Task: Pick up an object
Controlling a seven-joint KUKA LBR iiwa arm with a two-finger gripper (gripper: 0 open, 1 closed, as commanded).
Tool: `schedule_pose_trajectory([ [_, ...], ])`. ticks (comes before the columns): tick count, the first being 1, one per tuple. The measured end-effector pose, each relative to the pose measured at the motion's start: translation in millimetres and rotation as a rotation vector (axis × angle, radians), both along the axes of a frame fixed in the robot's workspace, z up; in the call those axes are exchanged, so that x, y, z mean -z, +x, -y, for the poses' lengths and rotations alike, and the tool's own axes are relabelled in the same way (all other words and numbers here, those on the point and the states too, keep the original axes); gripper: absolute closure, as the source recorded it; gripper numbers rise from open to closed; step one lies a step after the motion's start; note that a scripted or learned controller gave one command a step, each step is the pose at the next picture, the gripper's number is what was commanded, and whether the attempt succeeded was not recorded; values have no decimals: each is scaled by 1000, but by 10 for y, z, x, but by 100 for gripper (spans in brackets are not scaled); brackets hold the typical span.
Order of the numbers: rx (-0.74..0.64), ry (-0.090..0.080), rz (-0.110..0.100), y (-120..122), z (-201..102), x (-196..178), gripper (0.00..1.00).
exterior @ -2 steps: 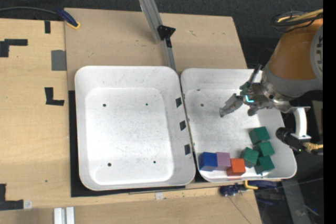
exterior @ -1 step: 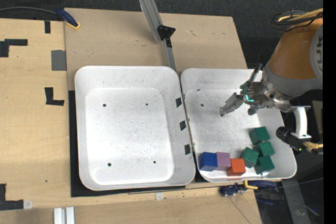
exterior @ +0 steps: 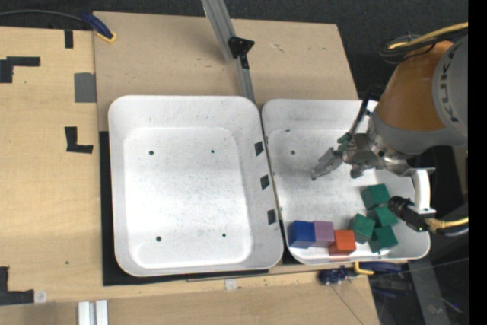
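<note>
Several small blocks lie along the near edge of the right bin [exterior: 304, 118]: a blue block [exterior: 302, 232], a purple block [exterior: 324, 230] touching it, and an orange block [exterior: 344, 241]. A cluster of green blocks [exterior: 375, 197] sits at the bin's near right corner. My gripper [exterior: 328, 159] hovers over the middle of the right bin, up and to the left of the blocks. It is open, its fingers point toward the left, and nothing is between them. The arm's orange band [exterior: 411, 91] is behind it.
The left bin [exterior: 183, 179] lies beside the right one, with a shared raised rim between them. A slanted metal bar [exterior: 217, 4] rises behind the bins. Black cabling and a connector [exterior: 403, 209] hang by the green blocks.
</note>
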State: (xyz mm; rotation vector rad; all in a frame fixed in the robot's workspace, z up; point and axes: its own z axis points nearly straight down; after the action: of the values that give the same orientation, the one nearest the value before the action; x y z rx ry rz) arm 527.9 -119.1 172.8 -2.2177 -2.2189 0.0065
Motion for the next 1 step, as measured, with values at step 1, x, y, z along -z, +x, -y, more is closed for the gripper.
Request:
schedule_pose_trajectory([
  [1, 0, 0, -1, 66, 19, 486, 0],
])
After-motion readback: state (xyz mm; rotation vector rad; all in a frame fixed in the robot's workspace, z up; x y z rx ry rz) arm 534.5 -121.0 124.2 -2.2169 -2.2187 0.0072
